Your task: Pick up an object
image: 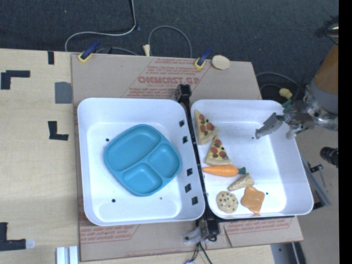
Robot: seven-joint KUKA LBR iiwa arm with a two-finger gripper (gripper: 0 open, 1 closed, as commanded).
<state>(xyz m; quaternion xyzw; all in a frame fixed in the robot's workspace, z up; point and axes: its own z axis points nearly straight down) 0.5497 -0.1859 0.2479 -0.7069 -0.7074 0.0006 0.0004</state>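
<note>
Right bin (291, 202), near edge: cookie (226, 201), orange cracker (253, 199) just beside it, small tan wedge (242, 182) above. Carrot (221, 170) lies across, then two pizza slices (218, 152) (204, 126) along left wall. Left bin (88, 164) holds blue divided plate (142, 159). End effector (278, 124) over right bin's far right part, fingers spread, gripping nothing. Arm's orange band (331, 70) at right.

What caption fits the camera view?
Arm's tool over right bin of toy food; blue tray in left bin.
</note>
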